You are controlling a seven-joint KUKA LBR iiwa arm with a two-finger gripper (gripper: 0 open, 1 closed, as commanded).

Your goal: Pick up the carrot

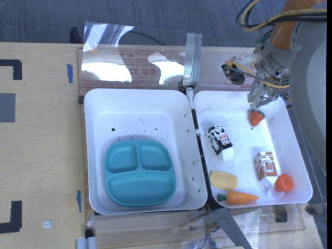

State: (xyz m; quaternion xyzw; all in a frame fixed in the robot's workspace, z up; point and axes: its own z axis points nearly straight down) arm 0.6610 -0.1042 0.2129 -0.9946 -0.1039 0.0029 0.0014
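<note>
Carrot [241, 197]: near edge of right bin [296, 139], just beside yellow item [223, 180].
Gripper [258, 101]: far end, over strawberry [256, 118]; opening indeterminate, nothing visibly held.
Risk: wrong-object grasp, since the carrot lies well apart.
</note>
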